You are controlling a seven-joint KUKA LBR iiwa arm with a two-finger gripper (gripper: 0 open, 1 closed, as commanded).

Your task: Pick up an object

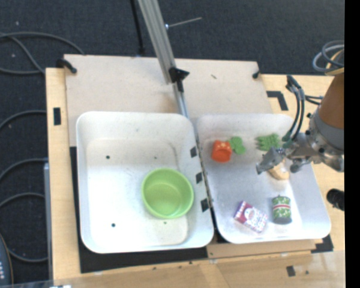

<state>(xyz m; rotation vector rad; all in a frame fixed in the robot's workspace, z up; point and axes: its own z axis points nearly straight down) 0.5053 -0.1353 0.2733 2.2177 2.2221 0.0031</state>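
Observation:
My gripper (281, 162) hangs over the right side of the right bin (228, 230), open, with one grey finger (266, 162) pointing left. A small beige object (280, 173) lies on the bin floor just under and between the fingers; I see no grip on it. A green leafy toy (267, 141) lies just beyond the gripper. Further left are a red-orange object (221, 152) and a small green piece (237, 145) beside it. Nearer the front edge lie a green can (281, 209) and a pink box (250, 216).
A light green bowl (167, 193) sits in the left bin (96, 161). A slanted metal pole (159, 32) rises from behind the bins. The arm's orange band (333, 104) is at the right, with cables (298, 110) beside it.

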